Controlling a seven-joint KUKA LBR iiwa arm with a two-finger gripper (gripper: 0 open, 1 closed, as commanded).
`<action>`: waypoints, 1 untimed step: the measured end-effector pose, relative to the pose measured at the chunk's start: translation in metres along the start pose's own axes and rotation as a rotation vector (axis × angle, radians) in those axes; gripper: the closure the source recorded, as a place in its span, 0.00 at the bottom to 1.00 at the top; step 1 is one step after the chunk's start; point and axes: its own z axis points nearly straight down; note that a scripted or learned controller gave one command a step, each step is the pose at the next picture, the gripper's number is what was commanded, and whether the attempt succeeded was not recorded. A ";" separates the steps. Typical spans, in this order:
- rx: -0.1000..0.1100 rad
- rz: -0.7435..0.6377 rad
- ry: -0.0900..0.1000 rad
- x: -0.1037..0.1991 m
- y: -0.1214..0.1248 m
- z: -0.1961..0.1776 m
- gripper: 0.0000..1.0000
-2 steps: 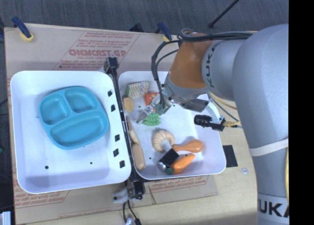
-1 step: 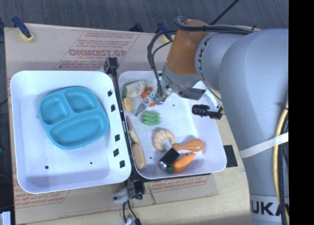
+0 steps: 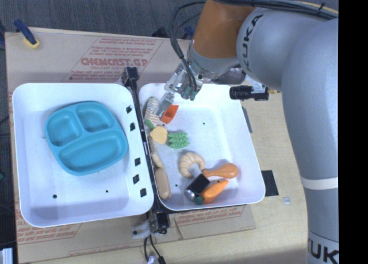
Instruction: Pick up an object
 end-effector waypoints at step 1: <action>0.001 -0.073 0.003 0.024 -0.053 0.101 0.00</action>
